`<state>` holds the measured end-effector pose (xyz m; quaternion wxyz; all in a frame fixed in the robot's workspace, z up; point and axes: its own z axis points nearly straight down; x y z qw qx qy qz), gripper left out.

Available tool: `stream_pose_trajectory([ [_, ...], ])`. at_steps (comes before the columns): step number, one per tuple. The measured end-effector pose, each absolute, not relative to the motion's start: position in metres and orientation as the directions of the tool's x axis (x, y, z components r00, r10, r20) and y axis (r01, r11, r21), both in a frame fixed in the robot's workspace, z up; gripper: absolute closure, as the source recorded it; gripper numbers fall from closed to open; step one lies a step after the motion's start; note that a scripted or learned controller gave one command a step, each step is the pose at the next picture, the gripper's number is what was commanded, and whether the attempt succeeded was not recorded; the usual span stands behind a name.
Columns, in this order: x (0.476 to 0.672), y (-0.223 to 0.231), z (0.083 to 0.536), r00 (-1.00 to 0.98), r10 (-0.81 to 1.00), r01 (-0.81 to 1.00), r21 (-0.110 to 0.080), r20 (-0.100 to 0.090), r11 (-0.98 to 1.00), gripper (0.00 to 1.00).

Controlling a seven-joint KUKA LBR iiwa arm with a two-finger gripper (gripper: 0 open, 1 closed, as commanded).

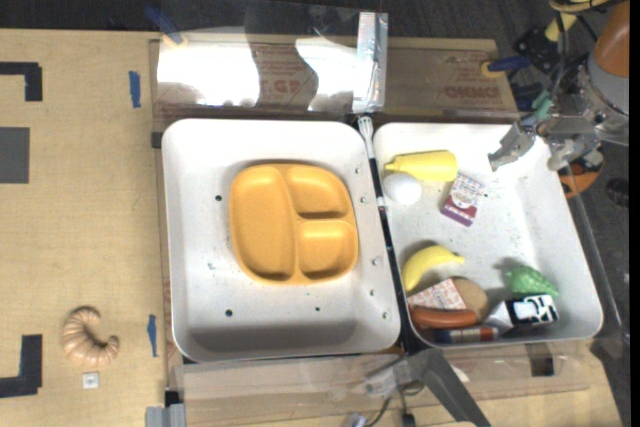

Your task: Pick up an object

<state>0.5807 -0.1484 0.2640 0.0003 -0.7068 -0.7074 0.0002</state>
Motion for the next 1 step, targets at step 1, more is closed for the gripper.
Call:
stream_pose_trajectory([
  [1, 0.5348, -0.1816, 0.1769, 0.353, 0.936, 0.936, -0.007, 0.000, -0.353, 0.00],
])
